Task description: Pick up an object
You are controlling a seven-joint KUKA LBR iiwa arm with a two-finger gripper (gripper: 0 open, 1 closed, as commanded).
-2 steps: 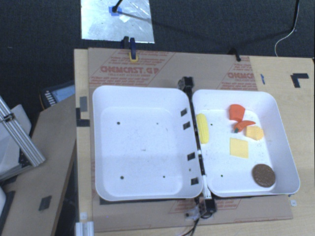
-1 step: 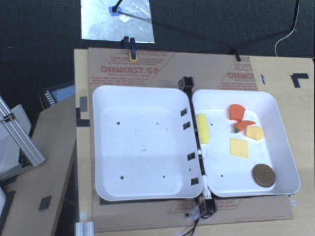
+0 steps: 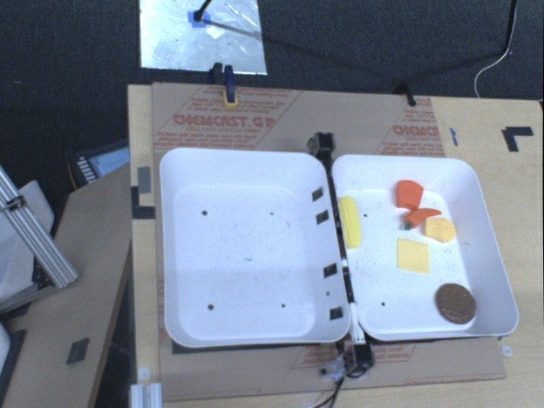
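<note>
Jaws: cannot tell how they are standing.
Right shallow white plastic bin (image 3: 489,228): holding a yellow corn cob (image 3: 349,221) by its left wall, an orange wedge piece (image 3: 409,195), a flat yellow square (image 3: 414,255), a round brown disc (image 3: 456,303).
Left white bin (image 3: 170,253): sitting beside it on the tabletop (image 3: 280,113).

Arm pose and tool state cannot be told.

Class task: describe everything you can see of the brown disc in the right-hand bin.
The brown disc is a flat, round, dark-brown piece with a slightly mottled, matte surface, like a toy cookie. It lies flat on the floor of the right bin, in the corner nearest the camera on the right. It touches no other item; the yellow square lies apart, up and to its left.
</note>
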